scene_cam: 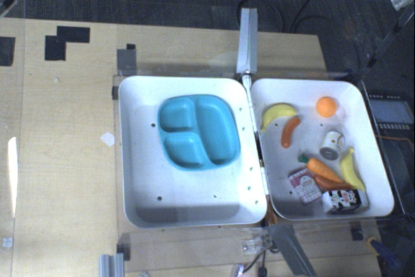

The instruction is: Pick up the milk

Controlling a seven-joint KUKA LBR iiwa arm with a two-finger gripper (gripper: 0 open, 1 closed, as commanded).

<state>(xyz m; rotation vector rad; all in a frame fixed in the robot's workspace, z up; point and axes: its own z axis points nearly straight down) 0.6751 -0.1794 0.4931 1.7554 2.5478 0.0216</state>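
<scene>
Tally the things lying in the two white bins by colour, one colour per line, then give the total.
Blue: 1, the divided tray
Yellow: 2, the bananas
Orange: 3, the ball, the sausage-shaped piece, the carrot
White or silver: 1, the can
Printed packs: 2, the pink-and-white pack, the black-and-white carton
Total: 9

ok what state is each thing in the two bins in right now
blue tray: flat in the left bin, right way up
milk carton: lying down at the right bin's near edge
can: tipped on its side
carrot: lying flat, across a small packet
orange: resting alone near the far wall
</scene>
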